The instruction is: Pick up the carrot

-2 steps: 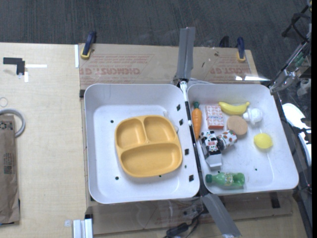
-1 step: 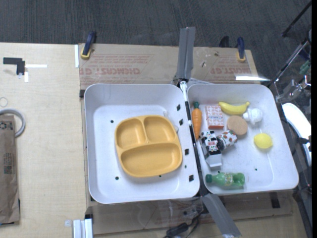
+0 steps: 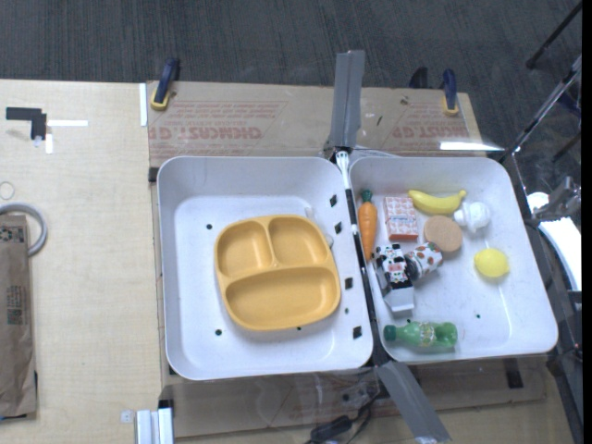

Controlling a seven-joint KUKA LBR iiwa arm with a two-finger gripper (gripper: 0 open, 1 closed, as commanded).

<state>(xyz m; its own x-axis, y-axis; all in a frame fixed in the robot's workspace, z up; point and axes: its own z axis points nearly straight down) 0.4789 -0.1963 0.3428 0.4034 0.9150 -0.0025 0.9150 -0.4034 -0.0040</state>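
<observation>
Carrot [image 3: 367, 225]: lies in the right bin [image 3: 518, 336], at its left wall, green top toward the far side.
Neighbours: small orange-white box [image 3: 400, 218] just right of it; banana [image 3: 437, 200] further right.
Left bin [image 3: 176, 276]: holds a yellow divided plate [image 3: 276, 273].
Near side of right bin: green bottle [image 3: 422, 335].

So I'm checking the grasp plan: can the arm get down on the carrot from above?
Probably yes. The carrot lies uncovered in the right bin, but it hugs the bin's left wall, with a small box close beside it, so there's little side room.
</observation>
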